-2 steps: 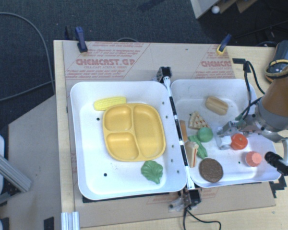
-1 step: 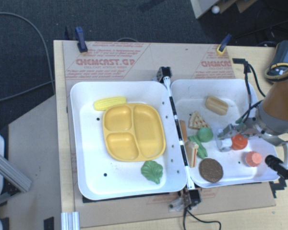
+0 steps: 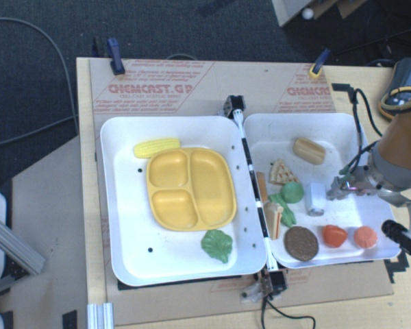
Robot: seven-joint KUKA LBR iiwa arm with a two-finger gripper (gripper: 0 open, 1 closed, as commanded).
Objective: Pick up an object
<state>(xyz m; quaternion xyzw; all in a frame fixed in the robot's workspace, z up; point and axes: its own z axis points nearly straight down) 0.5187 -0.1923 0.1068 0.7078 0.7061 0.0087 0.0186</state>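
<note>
At the frame's right edge the arm (image 3: 401, 153) reaches into the right bin (image 3: 260, 132), its gripper (image 3: 316, 199) low over bare floor at centre-right; whether it is spread or closed I cannot tell. This looks like the approach step. Candidate objects lie near: green piece (image 3: 292, 192), tomato (image 3: 335, 236), bread roll (image 3: 309, 150). Next comes settling over one.

The arm (image 3: 402, 149) is cut off by the right edge, its upper part out of frame; the claw (image 3: 317, 199) is too blurred to tell how its tips stand; the small pieces (image 3: 275, 214) beside the bin divider overlap and cannot be told apart; the cable (image 3: 27, 29) at far left leaves the frame.
</note>
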